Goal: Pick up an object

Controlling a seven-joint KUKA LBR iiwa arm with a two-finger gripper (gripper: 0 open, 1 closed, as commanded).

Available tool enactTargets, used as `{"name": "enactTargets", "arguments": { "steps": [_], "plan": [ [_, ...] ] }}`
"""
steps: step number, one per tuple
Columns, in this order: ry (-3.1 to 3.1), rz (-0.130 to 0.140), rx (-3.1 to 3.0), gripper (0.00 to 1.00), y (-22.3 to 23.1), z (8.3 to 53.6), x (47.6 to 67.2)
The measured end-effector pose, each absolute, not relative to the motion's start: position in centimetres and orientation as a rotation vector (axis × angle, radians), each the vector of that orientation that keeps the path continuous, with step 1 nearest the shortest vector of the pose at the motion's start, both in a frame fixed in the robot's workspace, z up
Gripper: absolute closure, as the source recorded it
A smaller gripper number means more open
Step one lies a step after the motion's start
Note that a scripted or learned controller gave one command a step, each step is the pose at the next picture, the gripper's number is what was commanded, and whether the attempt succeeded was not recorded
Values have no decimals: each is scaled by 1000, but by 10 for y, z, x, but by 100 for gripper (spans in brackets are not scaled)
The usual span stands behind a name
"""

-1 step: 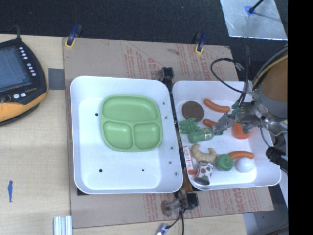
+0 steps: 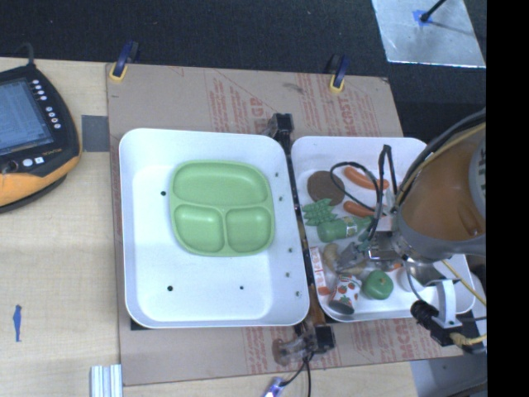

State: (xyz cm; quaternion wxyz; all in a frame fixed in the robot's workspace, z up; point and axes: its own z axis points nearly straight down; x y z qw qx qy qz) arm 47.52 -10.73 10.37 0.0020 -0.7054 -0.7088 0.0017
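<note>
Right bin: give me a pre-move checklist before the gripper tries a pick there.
1. Gripper over right bin: ok.
2. Something between the fingers: cannot tell, the arm hides them.
3. Targets within reach: ok, green ball and green toy lie close.
4. Items separated: not ok, they crowd together.
5. Black cable clear of the items: not ok, it loops over them.
6. Green divided plate alone in left bin: ok.

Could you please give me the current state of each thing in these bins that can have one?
Green divided plate: right way up, flat in the left bin, its three compartments bare.
Gripper: lowered into the right bin among the toys; finger state not readable.
Green round toy: lying loose near the bin's front edge.
Brown disc: lying flat.
Orange sausage toy: lying on its side, under a black cable.
</note>
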Motion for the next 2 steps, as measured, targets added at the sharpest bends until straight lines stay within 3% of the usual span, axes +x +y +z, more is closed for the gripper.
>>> {"name": "enactTargets", "arguments": {
  "steps": [1, 2],
  "plan": [
    [-2233, 5, -2210, 100, -109, 115, 477],
    [-2233, 5, -2210, 0, -109, 115, 477]
  ]
}}
